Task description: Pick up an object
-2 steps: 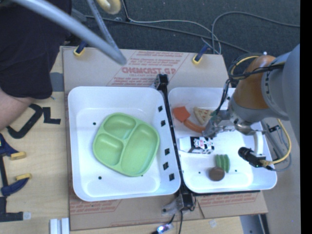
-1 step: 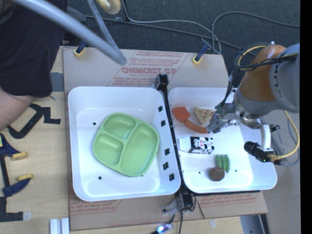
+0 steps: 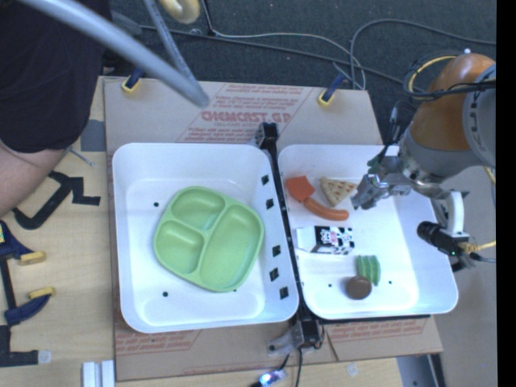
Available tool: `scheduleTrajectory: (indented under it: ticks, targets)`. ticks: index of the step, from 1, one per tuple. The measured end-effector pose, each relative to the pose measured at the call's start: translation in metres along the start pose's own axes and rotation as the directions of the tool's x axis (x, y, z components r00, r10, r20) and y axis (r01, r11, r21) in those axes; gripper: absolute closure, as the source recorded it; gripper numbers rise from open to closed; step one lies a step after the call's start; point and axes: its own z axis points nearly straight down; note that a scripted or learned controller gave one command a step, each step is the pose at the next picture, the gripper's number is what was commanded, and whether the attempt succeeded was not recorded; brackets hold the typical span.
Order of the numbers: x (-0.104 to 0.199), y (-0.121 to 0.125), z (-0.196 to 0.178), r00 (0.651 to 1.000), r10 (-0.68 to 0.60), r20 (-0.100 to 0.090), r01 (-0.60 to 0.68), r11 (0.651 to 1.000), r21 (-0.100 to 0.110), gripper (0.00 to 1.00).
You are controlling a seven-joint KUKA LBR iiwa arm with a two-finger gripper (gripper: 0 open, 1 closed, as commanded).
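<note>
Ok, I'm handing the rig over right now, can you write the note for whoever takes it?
Gripper: over the right bin, beside the tan wedge; nothing seen between its fingers.
Right bin: orange block, red sausage, black-and-white card, green piece, brown lump.
Left bin: green divided plate.
Done: nothing lifted.
Left: grasp one object and raise it.

A light green, three-compartment plastic plate (image 3: 210,238) lay in the left white bin (image 3: 129,176). Both bins sat on a brown cardboard sheet (image 3: 242,107), held by yellow clamps (image 3: 327,97) at its far edge.
</note>
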Motion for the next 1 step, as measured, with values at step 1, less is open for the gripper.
scheduleTrajectory:
  ticks: [1]
  targets:
    - [0.0003,0.0013,-0.0425,1.0,0.0,0.0,0.0,1.0,0.0,1.0]
